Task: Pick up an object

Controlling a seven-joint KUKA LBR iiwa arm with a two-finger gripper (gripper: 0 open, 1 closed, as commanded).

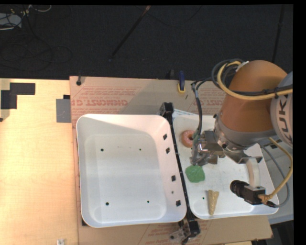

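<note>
One fixed camera looks down at a slant on the desk [38, 167], both bins within frame, arm [253, 103] entering from right.

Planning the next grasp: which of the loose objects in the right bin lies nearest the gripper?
The green lump, just below the gripper. The tan cone lies farther toward the bin's front edge; the pink ring sits above.

A robot lab. A plywood bench [33, 158] holds two white bins [124, 170] on cardboard [119, 98]. Loose cables [28, 14] trail over the dark floor behind.
</note>
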